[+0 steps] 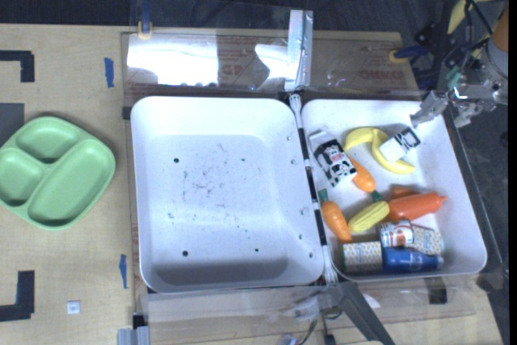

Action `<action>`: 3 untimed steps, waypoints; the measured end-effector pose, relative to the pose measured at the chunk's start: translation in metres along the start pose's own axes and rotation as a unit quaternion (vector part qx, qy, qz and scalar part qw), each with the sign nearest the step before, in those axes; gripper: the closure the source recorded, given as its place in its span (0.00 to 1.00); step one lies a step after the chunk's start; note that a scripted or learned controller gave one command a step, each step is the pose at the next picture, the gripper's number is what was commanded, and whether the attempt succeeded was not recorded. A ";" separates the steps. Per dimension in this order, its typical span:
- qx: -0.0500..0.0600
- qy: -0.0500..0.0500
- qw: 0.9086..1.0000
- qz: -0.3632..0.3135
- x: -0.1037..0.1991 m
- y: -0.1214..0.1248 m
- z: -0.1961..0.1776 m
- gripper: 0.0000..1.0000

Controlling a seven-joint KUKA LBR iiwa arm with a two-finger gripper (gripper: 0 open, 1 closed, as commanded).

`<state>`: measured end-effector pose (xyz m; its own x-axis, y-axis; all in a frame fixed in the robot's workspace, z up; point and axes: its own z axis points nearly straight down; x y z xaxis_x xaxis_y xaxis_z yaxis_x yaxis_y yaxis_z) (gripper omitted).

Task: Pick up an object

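The hand [468,93] hangs at the right bin's [472,214] far right corner, above its rim; I cannot tell how it is set, and nothing shows in it. No toy is lifted yet: banana [373,143], carrot [335,220] and cans lie in that bin.

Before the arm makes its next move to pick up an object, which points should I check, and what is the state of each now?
1. Objects lie in the right white bin: ok.
2. Yellow plastic banana lies uncovered on top: ok.
3. Gripper is above the bin's far right corner, not over any object: not ok.
4. Blue bottle lies against the near wall, hard to reach: not ok.
5. Gripper holds nothing: cannot tell.
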<state>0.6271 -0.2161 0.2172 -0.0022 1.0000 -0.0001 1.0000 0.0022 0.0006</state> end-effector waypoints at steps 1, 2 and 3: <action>-0.002 -0.001 0.988 -0.156 -0.007 -0.038 -0.063 0.00; -0.001 0.000 0.979 -0.205 0.014 -0.050 0.055 0.00; -0.001 -0.001 0.943 -0.334 -0.001 -0.091 0.002 0.00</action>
<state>0.5357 -0.2173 0.2153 -0.6310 0.7758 -0.0022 0.7758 0.6310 0.0019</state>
